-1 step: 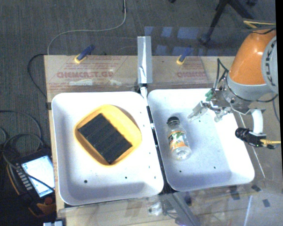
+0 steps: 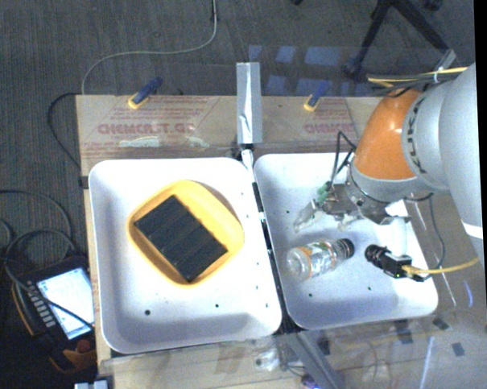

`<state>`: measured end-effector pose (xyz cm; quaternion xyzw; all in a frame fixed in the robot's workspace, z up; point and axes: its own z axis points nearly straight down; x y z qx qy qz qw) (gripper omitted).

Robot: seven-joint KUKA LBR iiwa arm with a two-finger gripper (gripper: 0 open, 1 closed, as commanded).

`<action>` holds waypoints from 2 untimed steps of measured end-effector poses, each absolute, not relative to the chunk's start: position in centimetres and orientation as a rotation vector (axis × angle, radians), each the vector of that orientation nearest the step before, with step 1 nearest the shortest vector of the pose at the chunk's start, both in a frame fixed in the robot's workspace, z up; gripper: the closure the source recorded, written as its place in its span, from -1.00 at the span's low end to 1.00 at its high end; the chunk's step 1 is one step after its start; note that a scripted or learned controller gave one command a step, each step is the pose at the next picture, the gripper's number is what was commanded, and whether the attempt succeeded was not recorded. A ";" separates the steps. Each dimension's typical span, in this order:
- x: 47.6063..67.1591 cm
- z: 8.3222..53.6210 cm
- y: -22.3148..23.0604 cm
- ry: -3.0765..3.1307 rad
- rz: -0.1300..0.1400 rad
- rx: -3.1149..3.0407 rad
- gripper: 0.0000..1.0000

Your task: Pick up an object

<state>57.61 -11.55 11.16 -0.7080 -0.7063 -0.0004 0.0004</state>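
While poised over the right bin (image 2: 353, 306), gripper (image 2: 311, 211): fingers spread, pinching nothing.
Clear plastic bottle (image 2: 317, 256): black-capped, lying on its side in right bin, just below gripper, not touching it.
Left bin (image 2: 120, 316): yellow dish (image 2: 228, 218) near centre, cradling black ridged block (image 2: 181, 237).
Arm (image 2: 394, 139): grey, orange-banded, reaching in from right.

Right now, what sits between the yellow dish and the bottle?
The dish and the bottle are in separate bins. In the camera view, only bare floor and the meeting walls of the dish bin and the bottle bin lie between.
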 end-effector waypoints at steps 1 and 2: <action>51.8 9.2 -12.7 -2.271 -0.017 -2.191 -1.00; 49.2 9.3 -13.4 -2.422 -0.018 -2.035 -1.00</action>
